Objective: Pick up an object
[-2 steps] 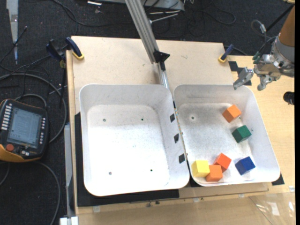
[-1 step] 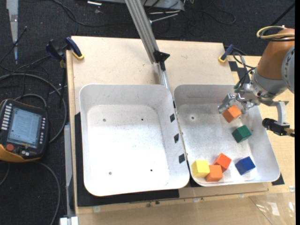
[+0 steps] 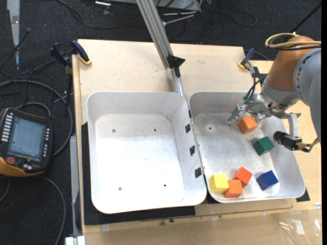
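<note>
My gripper (image 3: 244, 115) hangs over the back part of the right bin (image 3: 219, 103), reaching in from the right. An orange cube (image 3: 248, 124) sits directly at its tip, touching or nearly touching it; whether it is gripped is unclear. A green cube (image 3: 263, 145) lies just to the front right of it. Along the front of the right bin lie a yellow cube (image 3: 219, 182), an orange cube (image 3: 234, 188), a red-orange cube (image 3: 243, 175) and a blue cube (image 3: 266, 179).
The left bin (image 3: 102, 106) stands beside the right one, with a raised divider edge (image 3: 193, 137) between them. A slanted metal bar (image 3: 158, 32) runs down to the bins' back edge. Clamps sit at the bench's back corners.
</note>
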{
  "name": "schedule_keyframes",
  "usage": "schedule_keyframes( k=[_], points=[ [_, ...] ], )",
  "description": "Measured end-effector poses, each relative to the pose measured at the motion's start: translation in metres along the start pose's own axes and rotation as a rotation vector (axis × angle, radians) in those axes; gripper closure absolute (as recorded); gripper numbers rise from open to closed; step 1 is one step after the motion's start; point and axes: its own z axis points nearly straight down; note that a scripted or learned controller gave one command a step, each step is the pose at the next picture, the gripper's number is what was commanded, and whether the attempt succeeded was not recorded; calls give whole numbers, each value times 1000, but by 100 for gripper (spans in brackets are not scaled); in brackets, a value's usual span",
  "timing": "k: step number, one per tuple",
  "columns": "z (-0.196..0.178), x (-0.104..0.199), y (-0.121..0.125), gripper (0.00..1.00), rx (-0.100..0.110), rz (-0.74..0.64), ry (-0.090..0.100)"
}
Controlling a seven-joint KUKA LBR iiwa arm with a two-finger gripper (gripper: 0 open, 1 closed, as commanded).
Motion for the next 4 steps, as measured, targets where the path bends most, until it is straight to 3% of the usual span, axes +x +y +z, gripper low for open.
schedule_keyframes(
  k=[1, 2, 3, 4],
  points=[
    [-12, -1, 1, 100, -4, 3, -1],
    [-40, 89, -32, 100, 1, -5, 4],
    [-104, 170, -67, 100, -5, -6, 4],
    [-101, 269, -56, 100, -1, -7, 3]
  ],
)
